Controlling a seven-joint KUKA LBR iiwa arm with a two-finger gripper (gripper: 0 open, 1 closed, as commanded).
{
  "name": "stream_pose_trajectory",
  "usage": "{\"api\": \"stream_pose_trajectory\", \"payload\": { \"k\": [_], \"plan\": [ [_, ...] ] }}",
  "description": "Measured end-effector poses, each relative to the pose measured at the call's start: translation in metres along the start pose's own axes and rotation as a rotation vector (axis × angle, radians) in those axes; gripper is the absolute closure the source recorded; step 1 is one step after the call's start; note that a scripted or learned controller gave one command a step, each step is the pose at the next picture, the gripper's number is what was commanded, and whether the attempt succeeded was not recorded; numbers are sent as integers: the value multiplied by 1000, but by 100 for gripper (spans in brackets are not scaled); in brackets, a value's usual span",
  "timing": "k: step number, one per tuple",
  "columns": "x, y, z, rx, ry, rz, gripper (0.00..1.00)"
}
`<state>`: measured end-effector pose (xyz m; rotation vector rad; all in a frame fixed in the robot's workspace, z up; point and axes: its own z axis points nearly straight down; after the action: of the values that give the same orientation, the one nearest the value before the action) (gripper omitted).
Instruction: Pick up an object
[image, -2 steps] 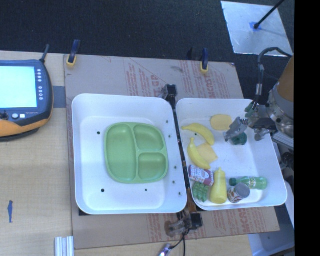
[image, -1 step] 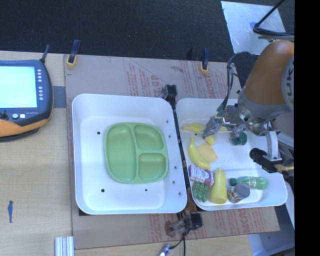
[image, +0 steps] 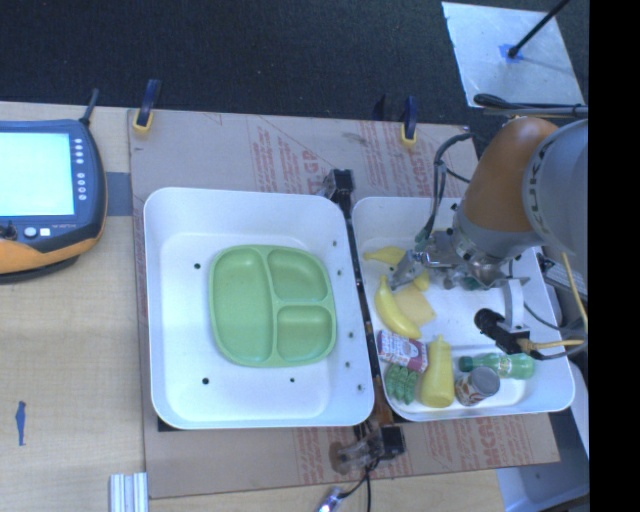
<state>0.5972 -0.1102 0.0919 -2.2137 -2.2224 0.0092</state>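
Plate (image: 271, 305) in left bin (image: 180, 390) — banana (image: 396, 312) right

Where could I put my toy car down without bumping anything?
Left bin: bare white floor rings the green tray, widest along its left and bottom sides. Right bin: crowded, with the claw over the bananas and bottles along the bottom.

Toy groceries in the right bin (image: 545, 400)

Banana (image: 396, 311) lies flat mid-bin; yellow bottle (image: 438, 372), can (image: 480, 384) and green bottle (image: 503, 364) along the near wall.
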Motion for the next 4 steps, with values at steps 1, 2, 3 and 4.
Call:
{"api": "stream_pose_trajectory", "payload": {
  "k": [1, 2, 3, 4],
  "plan": [
    [-34, 56, -1, -3, 0, -1, 0],
    [-23, 59, -1, -3, 1, -2, 0],
    [-13, 59, 0, -1, 1, -2, 0],
    [-37, 59, -1, -6, 0, 1, 0]
  ]
}}
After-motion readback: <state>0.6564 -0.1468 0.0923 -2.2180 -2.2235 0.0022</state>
